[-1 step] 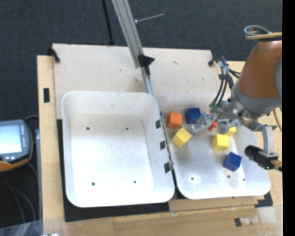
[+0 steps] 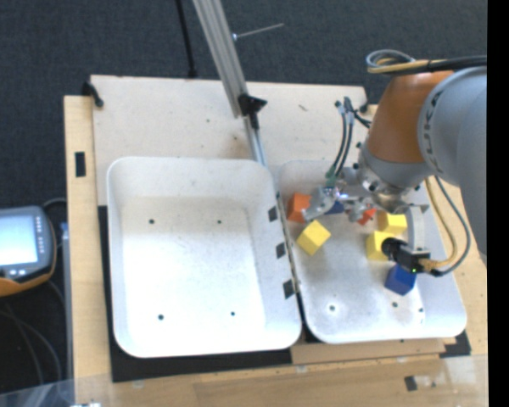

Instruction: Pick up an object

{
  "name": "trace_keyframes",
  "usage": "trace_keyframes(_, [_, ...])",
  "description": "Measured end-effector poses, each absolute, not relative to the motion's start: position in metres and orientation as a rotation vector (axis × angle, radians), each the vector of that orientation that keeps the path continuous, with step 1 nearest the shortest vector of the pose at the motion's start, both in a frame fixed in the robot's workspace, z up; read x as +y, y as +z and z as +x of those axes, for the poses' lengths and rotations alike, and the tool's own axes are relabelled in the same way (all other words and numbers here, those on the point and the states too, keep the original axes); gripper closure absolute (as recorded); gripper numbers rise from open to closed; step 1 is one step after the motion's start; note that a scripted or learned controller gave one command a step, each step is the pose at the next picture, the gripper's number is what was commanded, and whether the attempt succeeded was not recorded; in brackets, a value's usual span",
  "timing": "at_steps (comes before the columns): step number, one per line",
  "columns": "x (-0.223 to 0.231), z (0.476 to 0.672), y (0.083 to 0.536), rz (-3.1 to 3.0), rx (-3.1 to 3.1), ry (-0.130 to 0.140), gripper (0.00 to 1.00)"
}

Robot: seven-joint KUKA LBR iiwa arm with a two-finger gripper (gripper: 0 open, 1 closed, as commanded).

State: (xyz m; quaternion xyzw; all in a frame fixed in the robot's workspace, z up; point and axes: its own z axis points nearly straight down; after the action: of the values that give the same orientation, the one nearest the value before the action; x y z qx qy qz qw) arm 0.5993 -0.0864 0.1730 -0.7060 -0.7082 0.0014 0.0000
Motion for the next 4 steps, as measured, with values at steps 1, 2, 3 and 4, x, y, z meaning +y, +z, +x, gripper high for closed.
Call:
trace_keyframes(1, [-0.087, 0.638, 0.095, -2.220, -2.225, 0.004, 0.00])
trace_keyframes(2, [-0.123, 0.595, 0.097, -2.227, -2.218, 0.004, 0.00])
trace_keyframes(3, [-0.091, 0.524, 0.098, -2.225, -2.221, -0.001, 0.00])
trace_keyframes(4, [-0.147, 0.583, 0.111, -2.230, -2.224, -0.003, 0.00])
